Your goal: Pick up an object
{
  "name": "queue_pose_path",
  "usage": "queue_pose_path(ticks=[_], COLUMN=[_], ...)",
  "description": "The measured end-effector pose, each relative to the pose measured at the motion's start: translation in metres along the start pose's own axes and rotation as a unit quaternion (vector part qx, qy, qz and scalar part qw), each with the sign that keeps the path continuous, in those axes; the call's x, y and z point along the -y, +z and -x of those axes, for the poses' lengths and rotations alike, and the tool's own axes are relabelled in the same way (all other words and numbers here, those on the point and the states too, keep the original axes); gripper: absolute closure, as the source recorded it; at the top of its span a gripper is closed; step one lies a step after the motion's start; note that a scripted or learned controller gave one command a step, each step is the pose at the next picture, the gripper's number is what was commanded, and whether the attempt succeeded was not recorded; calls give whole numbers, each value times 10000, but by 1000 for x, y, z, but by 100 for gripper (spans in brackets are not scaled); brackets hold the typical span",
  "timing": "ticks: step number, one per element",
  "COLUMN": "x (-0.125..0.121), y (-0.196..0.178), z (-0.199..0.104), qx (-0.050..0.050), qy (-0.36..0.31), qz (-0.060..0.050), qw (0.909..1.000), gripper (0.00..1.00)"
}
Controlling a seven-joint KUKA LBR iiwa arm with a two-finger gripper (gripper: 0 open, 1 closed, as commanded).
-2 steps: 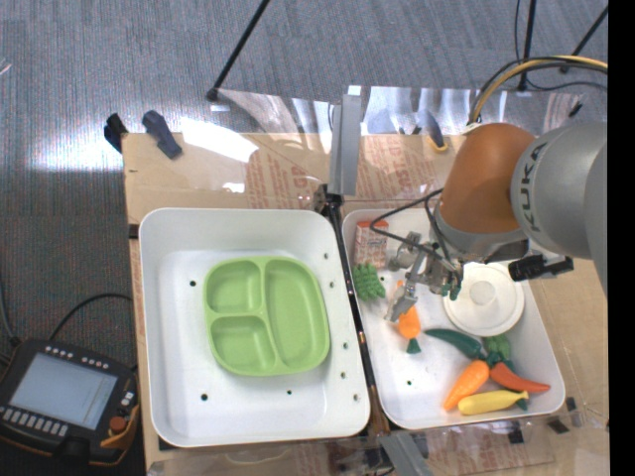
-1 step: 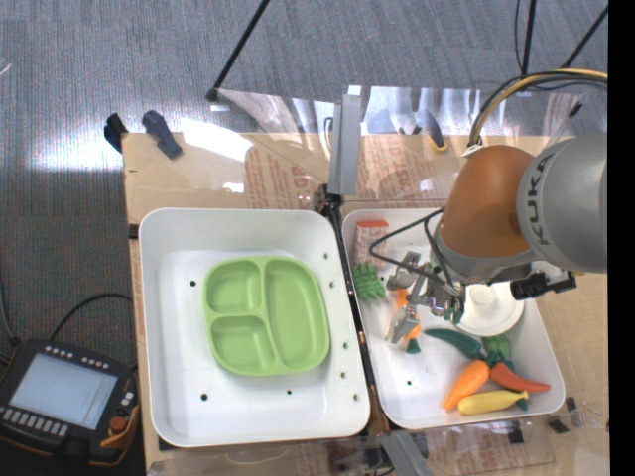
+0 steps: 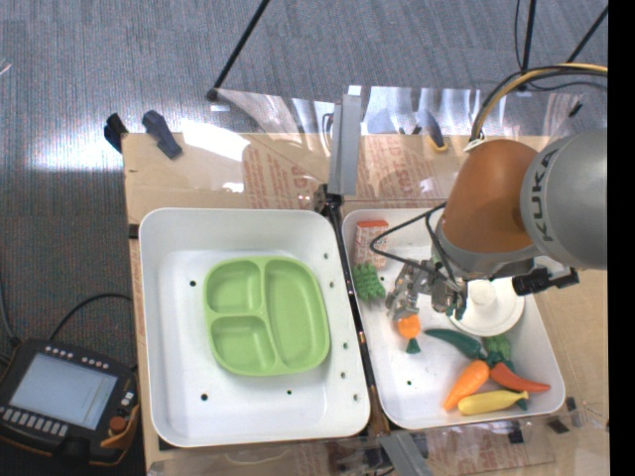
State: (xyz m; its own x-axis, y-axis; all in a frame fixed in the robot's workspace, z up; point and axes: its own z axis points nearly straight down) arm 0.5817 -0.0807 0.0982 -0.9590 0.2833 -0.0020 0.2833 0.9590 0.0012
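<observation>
Hovering over the right bin, my gripper sits just above and a touch to the left of a small orange carrot with a green tip, which I judge to be the thing to pick up. The carrot lies just on the near side of my gripper, its long axis running roughly far to near, green end nearest. Whether the gripper is apart or together I cannot tell. A green broccoli piece lies just to the left, a dark green pepper to the near right, and a larger carrot and a yellow piece further near. My arm reaches in from the right, wrist bent down over a white cup. The left bin holds a green divided plate.
</observation>
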Motion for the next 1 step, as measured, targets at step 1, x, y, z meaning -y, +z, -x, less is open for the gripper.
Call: queue_pose_path(ticks=[1], x=[0], y=[0], z=[0], qx=[-5], qy=[-3], qz=[-1], qw=[10000], gripper=[0])
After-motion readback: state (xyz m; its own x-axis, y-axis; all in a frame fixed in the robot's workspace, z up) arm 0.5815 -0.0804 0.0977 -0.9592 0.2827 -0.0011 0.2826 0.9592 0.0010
